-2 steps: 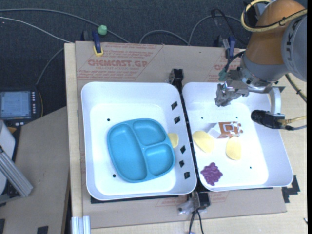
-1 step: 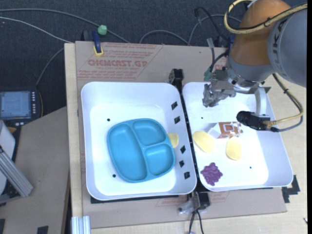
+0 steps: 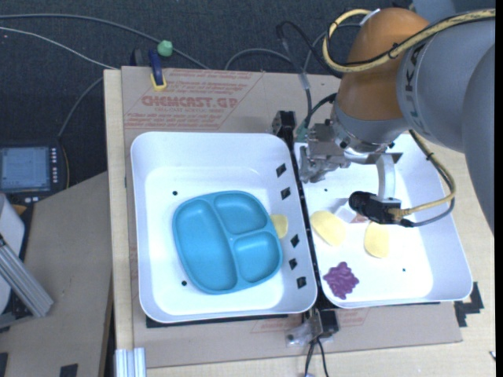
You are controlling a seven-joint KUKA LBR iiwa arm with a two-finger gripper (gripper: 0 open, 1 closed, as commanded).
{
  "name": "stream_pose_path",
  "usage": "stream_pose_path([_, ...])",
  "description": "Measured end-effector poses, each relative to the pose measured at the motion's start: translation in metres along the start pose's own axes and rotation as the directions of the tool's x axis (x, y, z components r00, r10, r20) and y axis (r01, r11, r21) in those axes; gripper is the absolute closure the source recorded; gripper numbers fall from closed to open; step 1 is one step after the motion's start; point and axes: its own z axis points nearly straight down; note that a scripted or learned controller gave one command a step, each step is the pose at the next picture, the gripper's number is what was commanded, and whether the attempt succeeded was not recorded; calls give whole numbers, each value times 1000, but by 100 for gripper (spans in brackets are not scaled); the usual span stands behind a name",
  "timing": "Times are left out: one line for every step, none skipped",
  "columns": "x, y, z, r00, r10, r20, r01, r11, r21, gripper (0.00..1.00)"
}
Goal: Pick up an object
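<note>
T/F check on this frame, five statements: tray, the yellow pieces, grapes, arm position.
1. The blue tray lies in the left bin. True.
2. The purple grape bunch lies on the blue tray. False: it lies in the right bin, near its front edge.
3. Two pale yellow pieces lie in the right bin. True.
4. The tray has a single compartment. False: it has three.
5. The gripper is over the left bin's far-left corner. False: it is by the divider between the bins.
</note>
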Motion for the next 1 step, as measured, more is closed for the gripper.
stream_pose_path([62,-18,-5,1000,-2,-1,2,1000,-1,100])
